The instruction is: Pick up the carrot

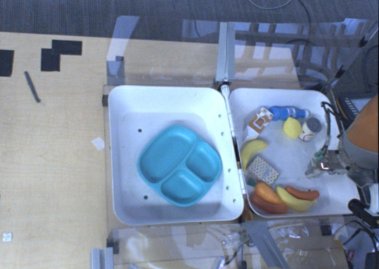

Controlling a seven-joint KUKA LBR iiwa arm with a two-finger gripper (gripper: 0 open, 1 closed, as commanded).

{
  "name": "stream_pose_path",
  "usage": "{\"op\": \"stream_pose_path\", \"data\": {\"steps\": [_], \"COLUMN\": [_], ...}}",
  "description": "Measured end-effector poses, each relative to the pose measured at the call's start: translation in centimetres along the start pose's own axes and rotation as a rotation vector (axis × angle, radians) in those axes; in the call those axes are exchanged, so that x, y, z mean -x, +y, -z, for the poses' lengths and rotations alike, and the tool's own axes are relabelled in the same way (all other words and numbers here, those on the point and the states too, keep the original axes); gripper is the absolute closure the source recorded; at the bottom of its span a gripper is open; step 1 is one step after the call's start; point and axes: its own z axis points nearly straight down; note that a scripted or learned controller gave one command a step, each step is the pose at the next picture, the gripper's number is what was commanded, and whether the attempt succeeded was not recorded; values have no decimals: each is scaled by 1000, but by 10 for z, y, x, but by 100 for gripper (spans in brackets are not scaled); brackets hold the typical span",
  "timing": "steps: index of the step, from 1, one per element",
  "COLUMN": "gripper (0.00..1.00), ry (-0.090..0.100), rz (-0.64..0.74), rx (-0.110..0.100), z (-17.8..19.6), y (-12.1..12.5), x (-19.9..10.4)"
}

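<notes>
The carrot (265,192) looks like the orange tapered piece lying at the front left of the right bin (278,97), above a brown-red piece (267,206) and next to a yellow banana (294,201). My gripper (321,166) hangs over the right side of that bin, up and to the right of the carrot and well apart from it. The grey arm with its orange band (362,131) comes in from the right edge. Nothing shows held at the gripper.
The right bin also holds a blue bottle (288,112), a lemon (291,128), a small carton (259,121), a second banana (253,150), a checkered packet (263,170) and an orange-red sausage-like piece (303,192). A blue divided plate (179,165) lies in the left bin (127,143).
</notes>
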Motion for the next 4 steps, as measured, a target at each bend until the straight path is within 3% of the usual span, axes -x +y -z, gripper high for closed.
{"op": "stream_pose_path", "data": {"steps": [1, 2, 3, 4], "gripper": [100, 100, 100, 100], "ry": [-2, -3, -2, 3], "rz": [-309, -534, -898, -357], "rx": [2, 2, 2, -7], "z": [0, 0, 0, 0], "y": [0, 1, 0, -2], "x": [-9, -16, -34, -18]}}
